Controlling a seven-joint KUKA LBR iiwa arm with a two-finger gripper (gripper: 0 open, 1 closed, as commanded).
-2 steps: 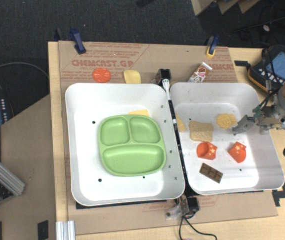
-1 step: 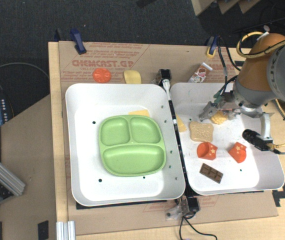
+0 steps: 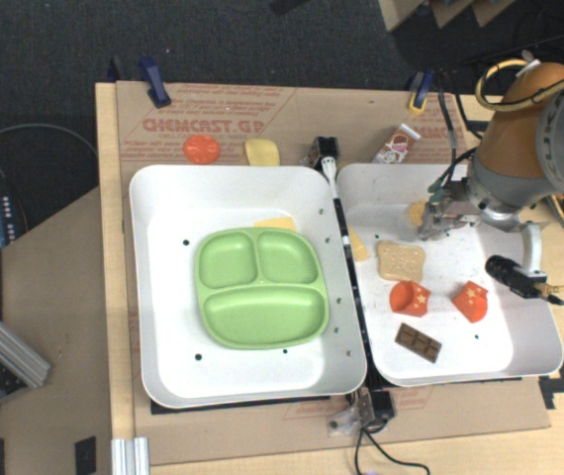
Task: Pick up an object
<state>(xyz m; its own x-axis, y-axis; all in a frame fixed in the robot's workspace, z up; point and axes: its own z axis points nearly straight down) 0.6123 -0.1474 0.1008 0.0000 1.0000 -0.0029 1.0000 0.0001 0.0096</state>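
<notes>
The right bin [image 3: 529, 349] holds a tan toast slice [image 3: 401, 260], two red pieces [image 3: 410, 298] [image 3: 471, 302], a brown chocolate bar [image 3: 419, 341] and a pale yellow piece [image 3: 358, 245] by its left wall. My gripper [image 3: 438, 218] is low over the far part of this bin, reaching in from the right. A small yellow piece [image 3: 417, 212] lies right beside its tip on the left. The toast is just in front of the gripper, apart from it. Whether anything is between the fingers is hidden.
The left bin [image 3: 163, 364] carries a green divided plate [image 3: 260, 287] with a yellow slice [image 3: 275, 224] behind it. Beyond the bins on the cardboard lie an orange piece [image 3: 201, 148], a yellow piece [image 3: 261, 152], a black item [image 3: 326, 152] and a small packet [image 3: 396, 146].
</notes>
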